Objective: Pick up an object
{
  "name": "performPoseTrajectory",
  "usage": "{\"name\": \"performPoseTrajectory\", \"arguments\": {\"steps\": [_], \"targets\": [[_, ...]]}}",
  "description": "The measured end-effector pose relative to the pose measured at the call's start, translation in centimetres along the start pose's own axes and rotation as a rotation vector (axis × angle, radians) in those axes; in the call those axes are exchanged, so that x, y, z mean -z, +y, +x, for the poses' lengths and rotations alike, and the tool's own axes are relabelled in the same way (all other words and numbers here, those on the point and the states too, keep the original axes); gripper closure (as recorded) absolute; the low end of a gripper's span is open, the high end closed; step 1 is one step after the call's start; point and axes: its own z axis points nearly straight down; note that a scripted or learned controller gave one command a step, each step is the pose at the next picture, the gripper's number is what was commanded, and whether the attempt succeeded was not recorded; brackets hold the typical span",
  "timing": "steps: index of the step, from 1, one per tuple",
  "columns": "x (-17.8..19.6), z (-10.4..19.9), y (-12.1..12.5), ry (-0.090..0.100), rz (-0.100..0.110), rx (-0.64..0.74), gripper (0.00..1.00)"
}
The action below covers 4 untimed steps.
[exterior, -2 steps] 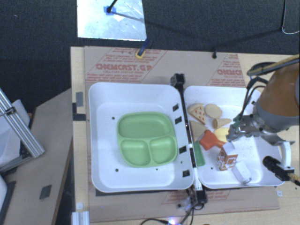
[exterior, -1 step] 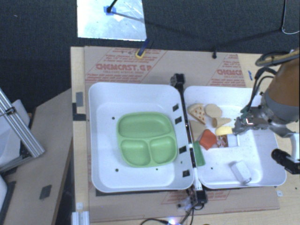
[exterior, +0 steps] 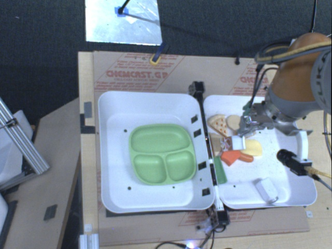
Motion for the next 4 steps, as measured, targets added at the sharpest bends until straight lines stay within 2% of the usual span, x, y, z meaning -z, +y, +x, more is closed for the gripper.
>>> {"name": "performPoseTrajectory", "arguments": {"steps": [1, 2, 3, 4], "targets": [[0.2, 4.6, 3.1, 0.0, 0.0, -0.001, 1.0], [-0.9, 6.0, 7.3, -0.002, 0.001, -0.004, 1.0], [0.3, 6.9, 7.1, -0.001, 0.001, -0.004, 1.0], [-0.1, 5.3, 6.8, -0.002, -0.005, -0.011, 1.0]]}}
